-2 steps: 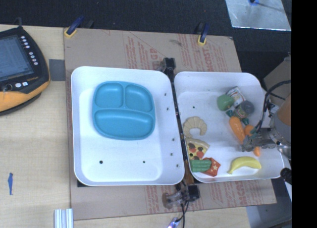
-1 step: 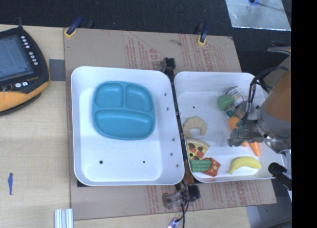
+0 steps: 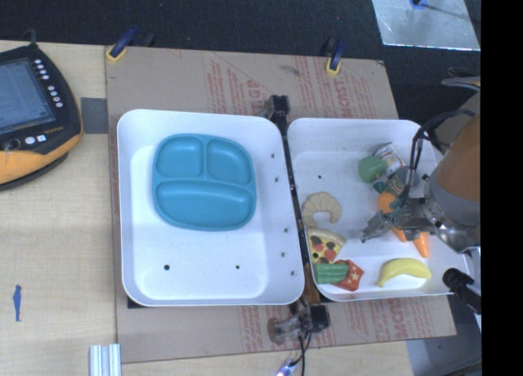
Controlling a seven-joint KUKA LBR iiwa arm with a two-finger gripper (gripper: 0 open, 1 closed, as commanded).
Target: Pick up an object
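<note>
Right bin (image 3: 327,133), near rim: a yellow banana (image 3: 403,271) and a red-and-green packet (image 3: 339,273) lie close to the edge, a pizza-slice toy (image 3: 324,244) just beyond. Mid-bin, a pale croissant (image 3: 323,207) sits apart in open white floor. The hand (image 3: 391,221) is low among orange pieces (image 3: 421,243); its tips blur together, so whether they are spread or pinching cannot be told. Farther, a green object (image 3: 372,168) lies partly hidden. The left bin (image 3: 135,203) holds a smooth blue divided tray (image 3: 204,182). The arm is cut off at right.
</note>
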